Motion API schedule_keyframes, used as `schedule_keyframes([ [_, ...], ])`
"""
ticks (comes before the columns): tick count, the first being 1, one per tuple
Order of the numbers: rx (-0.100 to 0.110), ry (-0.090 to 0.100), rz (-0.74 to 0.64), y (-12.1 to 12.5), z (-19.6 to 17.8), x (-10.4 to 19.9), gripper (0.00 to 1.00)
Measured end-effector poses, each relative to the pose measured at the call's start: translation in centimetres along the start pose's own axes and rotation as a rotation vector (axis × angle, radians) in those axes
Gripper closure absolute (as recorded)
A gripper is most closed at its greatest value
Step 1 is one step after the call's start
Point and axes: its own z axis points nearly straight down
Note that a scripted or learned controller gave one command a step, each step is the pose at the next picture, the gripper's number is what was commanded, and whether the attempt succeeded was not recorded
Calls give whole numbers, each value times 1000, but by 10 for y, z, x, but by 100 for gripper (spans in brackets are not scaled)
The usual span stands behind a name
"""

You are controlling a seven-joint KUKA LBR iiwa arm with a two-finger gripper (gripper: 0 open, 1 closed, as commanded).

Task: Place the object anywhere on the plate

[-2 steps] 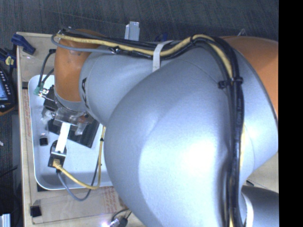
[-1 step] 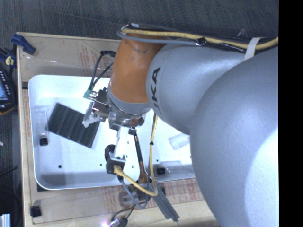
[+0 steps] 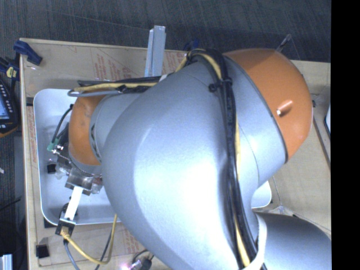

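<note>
Because the grey arm [image 3: 185, 167] hides most of the white bin [image 3: 42, 151] where the gripper [image 3: 77, 178] hangs, you cannot tell where the object lies relative to it, nor whether it grips anything.

The big, smooth grey robot arm [image 3: 185, 151] is wearing a glossy orange band [image 3: 281, 111], with black and yellow cables [image 3: 228, 122] trailing along it. The small metal gripper [image 3: 81, 180] is gleaming dull silver. The shallow plastic bin [image 3: 42, 151] is showing plain white, the tan bench top [image 3: 84, 61] faint reddish print, and the carpeted floor [image 3: 169, 4] dark speckled grey.
</note>
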Motion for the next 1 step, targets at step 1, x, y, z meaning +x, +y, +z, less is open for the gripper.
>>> schedule_keyframes([
  [1, 0, 6, 584, 19, -63, -54, 0],
])
